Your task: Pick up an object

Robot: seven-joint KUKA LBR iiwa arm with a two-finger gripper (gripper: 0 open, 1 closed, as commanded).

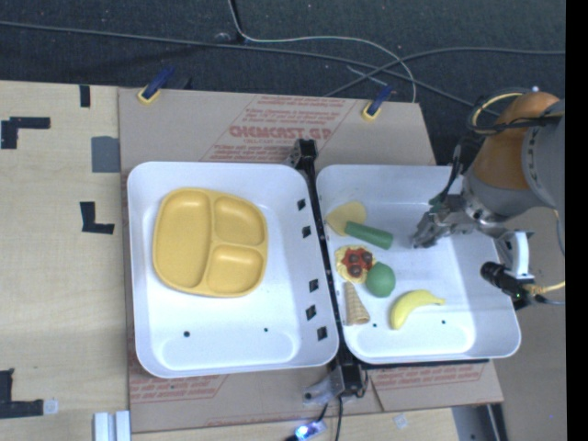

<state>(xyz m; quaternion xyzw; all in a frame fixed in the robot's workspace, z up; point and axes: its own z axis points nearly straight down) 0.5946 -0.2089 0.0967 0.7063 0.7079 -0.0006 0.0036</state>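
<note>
Green plastic cylinder lies just left of the grey two-finger gripper, long axis pointing roughly toward it; its grip state I cannot tell.

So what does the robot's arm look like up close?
The arm is chunky, rounded and grey, with a bright orange band wrapped around it. A thin cable loops over that band. Lower down it narrows to a small dark metal gripper, and a white-and-black part sticks out beside it.
</note>
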